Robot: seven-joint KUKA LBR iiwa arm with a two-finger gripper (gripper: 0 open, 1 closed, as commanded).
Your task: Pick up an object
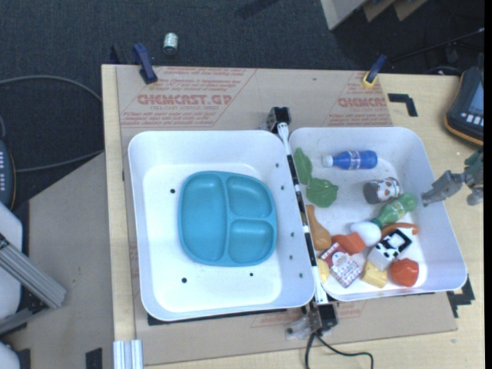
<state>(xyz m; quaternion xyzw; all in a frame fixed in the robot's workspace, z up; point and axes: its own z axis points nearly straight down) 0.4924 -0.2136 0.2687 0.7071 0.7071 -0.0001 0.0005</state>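
A heap of toy food point(367, 256) crowds the near end of the right bin point(438, 241); a blue bottle point(350, 160) lies at its far end. The gripper point(446, 188) hovers over the right rim, holding nothing; its spread cannot be told. A blue divided tray point(227, 217) sits in the left bin point(154, 206).

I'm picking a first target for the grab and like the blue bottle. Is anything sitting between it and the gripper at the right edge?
Nothing visible does. The blue bottle lies alone near the right bin's far wall, bare white floor stretching toward the gripper; the toy pile sits nearer the camera.
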